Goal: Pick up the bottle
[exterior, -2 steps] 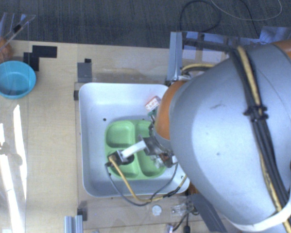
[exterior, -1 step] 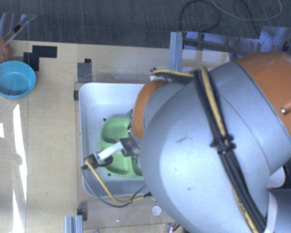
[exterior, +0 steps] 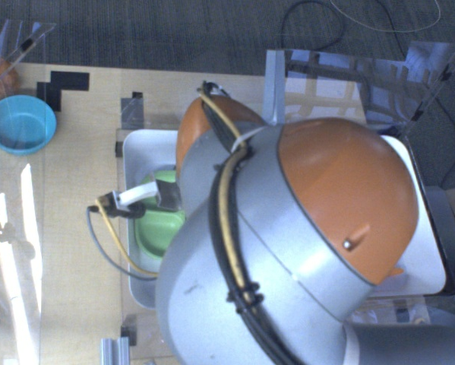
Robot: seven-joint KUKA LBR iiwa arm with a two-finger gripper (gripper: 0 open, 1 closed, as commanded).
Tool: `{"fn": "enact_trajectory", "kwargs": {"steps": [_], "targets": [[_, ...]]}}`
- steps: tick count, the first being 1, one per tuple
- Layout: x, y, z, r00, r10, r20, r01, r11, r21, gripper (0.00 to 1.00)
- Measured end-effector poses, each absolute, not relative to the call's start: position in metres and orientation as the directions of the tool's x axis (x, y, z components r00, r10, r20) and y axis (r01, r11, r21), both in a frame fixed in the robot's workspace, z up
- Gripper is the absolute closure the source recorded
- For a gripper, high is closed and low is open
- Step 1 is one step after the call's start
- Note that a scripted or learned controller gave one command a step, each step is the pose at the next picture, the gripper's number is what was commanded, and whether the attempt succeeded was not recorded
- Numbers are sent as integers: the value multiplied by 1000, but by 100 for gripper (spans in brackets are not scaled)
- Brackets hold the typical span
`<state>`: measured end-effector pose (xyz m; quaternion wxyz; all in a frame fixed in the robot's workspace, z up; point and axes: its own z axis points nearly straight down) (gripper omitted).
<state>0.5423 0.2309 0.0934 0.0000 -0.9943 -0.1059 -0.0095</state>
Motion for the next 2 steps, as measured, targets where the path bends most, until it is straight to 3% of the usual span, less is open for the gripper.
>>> {"fn": "enact_trajectory", "kwargs": {"steps": [1, 2], "targets": [[508, 231, 94, 981, 194, 24, 194, -981, 2, 100], [496, 232, 94, 981, 194, 28, 194, -981, 2, 100]]}}
